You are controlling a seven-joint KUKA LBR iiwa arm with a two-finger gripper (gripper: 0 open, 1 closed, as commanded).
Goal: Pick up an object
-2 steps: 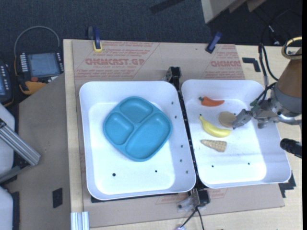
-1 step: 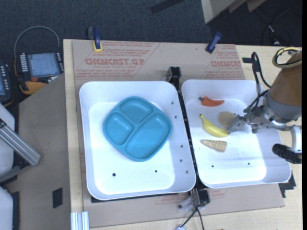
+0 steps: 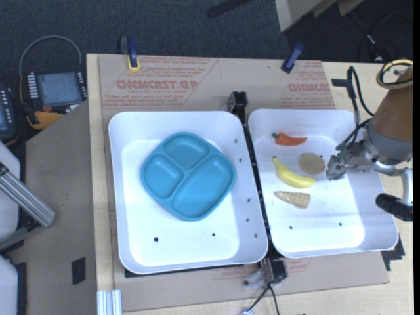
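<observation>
The worktop (image 3: 98, 176), a tan board printed with red lettering, carries two shallow white bins side by side. The left bin (image 3: 131, 241) holds a blue plate (image 3: 188, 175) with three compartments, lying near the bin's middle and turned at a slant. The right bin (image 3: 348, 231) holds four small things grouped in its upper left part, toward ten o'clock from its centre. The arm (image 3: 394, 120) comes in at three o'clock of the view, its orange band showing above the grey wrist, and it reaches down over the right bin's three o'clock side. The end effector (image 3: 333, 169) sits low in the bin, just beside the cookie at the cookie's three o'clock; whether its fingers are apart or together cannot be told, and nothing can be seen between them. The banana (image 3: 292, 176), yellow and curved, lies at seven o'clock of the cookie, near it. The cone (image 3: 293, 199), tan and ridged, lies at six o'clock of the banana, just beside it with its tip pointing to nine o'clock. The cookie (image 3: 312, 163), round and brown, lies flat on the bin floor. The pepper (image 3: 290, 138), red-orange and slim, lies at eleven o'clock of the cookie, apart from it and nearest the bin's top edge.
</observation>
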